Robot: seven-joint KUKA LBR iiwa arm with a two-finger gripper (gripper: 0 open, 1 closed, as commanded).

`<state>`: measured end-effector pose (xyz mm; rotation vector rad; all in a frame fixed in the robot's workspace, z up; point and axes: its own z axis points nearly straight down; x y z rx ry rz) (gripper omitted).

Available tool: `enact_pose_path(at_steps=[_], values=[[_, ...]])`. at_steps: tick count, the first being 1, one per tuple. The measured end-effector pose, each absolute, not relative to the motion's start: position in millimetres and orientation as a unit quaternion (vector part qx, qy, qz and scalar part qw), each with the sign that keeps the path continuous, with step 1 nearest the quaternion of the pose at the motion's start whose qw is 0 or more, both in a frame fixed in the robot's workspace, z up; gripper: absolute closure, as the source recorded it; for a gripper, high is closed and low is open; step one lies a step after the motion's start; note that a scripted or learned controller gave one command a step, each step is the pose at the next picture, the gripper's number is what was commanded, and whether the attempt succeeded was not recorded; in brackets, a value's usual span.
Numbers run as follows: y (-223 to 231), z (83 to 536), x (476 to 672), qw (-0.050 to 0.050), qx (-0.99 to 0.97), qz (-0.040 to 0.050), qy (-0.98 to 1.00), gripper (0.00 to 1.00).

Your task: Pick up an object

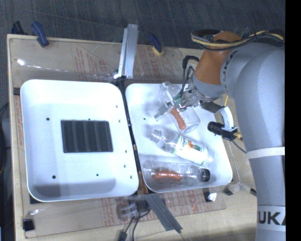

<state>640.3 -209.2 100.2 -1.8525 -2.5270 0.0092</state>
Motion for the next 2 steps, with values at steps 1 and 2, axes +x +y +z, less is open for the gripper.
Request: enact_pose_path(at_steps=[1,2], values=[[-210.4,126.5,656.5,0.001,-0.633,0.001,-0.774,1.0],[-149.6,198.7,657.2,0.0,-0.579,0.0006,-0.815,1.0]])
